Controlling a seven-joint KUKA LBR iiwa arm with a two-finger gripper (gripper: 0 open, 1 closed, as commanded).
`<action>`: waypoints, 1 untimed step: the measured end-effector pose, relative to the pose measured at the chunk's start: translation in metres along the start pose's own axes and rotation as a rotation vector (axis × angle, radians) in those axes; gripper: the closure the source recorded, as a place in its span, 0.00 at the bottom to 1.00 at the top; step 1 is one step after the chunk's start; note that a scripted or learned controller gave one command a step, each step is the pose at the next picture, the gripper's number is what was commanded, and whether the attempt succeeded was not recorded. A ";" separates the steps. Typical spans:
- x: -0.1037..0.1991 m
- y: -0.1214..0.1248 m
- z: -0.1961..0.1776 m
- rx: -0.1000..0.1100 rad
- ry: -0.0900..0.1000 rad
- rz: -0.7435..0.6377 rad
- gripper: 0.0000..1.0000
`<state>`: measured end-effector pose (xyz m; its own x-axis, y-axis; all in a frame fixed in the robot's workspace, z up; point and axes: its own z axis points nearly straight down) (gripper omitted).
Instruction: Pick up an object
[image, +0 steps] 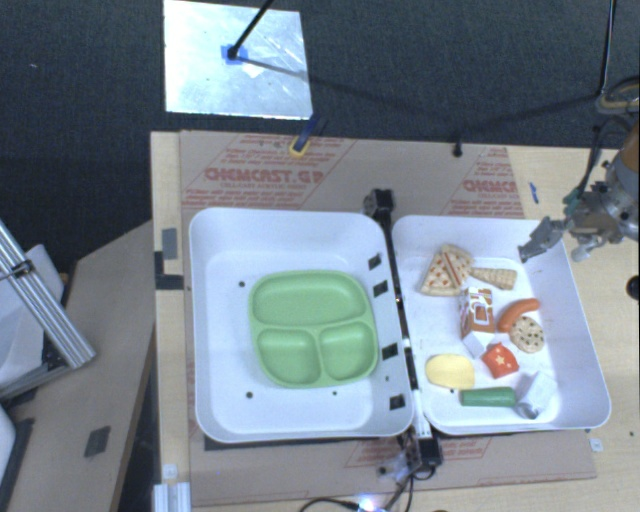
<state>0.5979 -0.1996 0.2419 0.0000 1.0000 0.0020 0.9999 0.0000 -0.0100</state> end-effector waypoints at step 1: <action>0.001 0.002 -0.008 -0.012 -0.003 -0.003 0.00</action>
